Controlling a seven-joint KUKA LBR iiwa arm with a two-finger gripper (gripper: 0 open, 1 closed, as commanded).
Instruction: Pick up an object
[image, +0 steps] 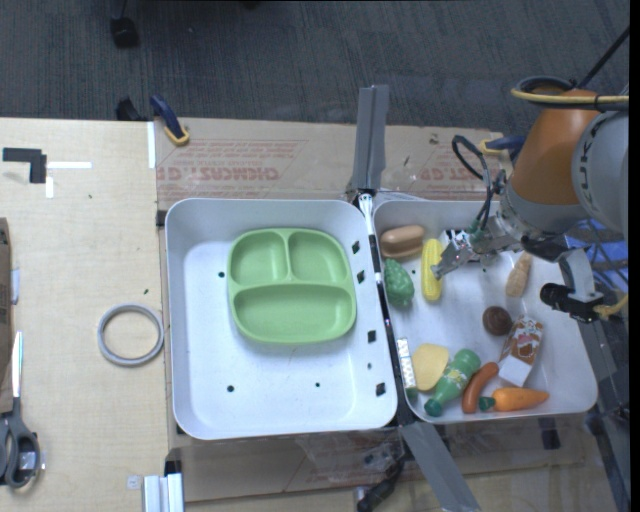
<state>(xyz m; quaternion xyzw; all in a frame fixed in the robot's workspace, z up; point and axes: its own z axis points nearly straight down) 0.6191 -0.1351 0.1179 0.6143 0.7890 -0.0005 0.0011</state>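
Gripper poised over the toy food in the right bin, nothing yet in its grasp.

The long yellow plastic corn cob (431, 270) lies near the left wall of the right white bin (570, 400), and the gripper (452, 256) hangs just beside it with its fingers slightly apart and nothing between them, seemingly lined up for a pick. Around it sit a tan bread roll (402, 240), a green ridged vegetable (399, 284), a brown round piece (497, 320) and an orange carrot (518, 399), loosely scattered so each can be reached singly. The left white bin (200, 400) holds a green divided tray (292, 286), likely a drop-off spot, on the worktop (70, 260).
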